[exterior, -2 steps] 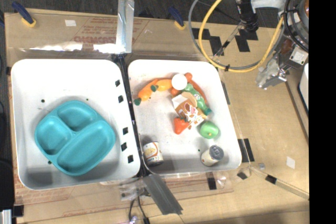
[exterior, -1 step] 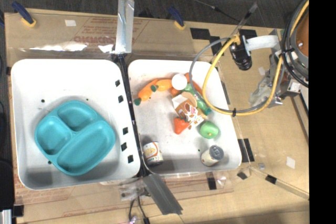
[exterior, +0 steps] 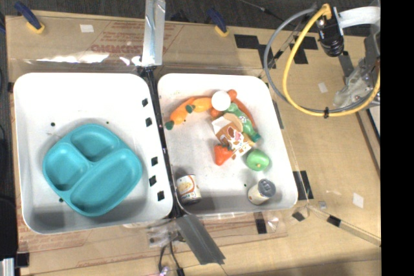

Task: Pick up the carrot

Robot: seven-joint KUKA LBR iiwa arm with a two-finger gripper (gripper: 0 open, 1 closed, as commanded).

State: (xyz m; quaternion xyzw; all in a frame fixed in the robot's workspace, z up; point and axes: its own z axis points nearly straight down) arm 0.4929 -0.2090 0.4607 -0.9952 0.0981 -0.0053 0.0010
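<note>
while the claw point(exterior: 352, 90) sits outside the bins — grip unreadable | carrot point(exterior: 189, 108) well left

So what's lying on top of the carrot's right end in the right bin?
A white round piece sits over the right end of the carrot, so that tip is hidden. Its left end lies bare on the right bin floor.

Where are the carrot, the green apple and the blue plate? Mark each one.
carrot point(exterior: 189, 107): camera view, middle of its orange body.
green apple point(exterior: 257, 159): camera view, centre of its top.
blue plate point(exterior: 111, 179): camera view, floor of its largest compartment.
</note>
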